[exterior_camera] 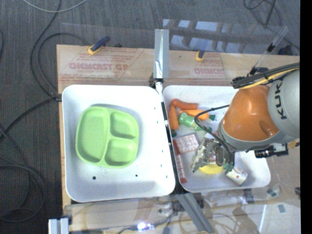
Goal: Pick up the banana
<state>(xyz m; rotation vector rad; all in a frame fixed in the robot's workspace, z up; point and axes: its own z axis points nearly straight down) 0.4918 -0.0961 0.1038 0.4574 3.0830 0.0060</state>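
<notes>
pincer (210,156) hangs over the banana (210,169) in the right bin (253,179); its state i cannot tell. best to settle squarely over the banana, clear of clutter.

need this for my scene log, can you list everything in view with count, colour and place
bins: 2, white, side by side on the bench
divided plate: 1, light green, three compartments, in the left bin
carrots: apparently 3, orange, far left corner of the right bin
bottle: 1, green, beside the carrots
packet: 1, white with red print, left part of the right bin
banana: 1, yellow, near side of the right bin, partly under the gripper
small carton: 1, white with red, right of the banana
clamps: 2, yellow and blue, far edge of the bench
arm: 1, grey and orange, over the right bin
gripper: 1, metallic, directly above the banana
</notes>
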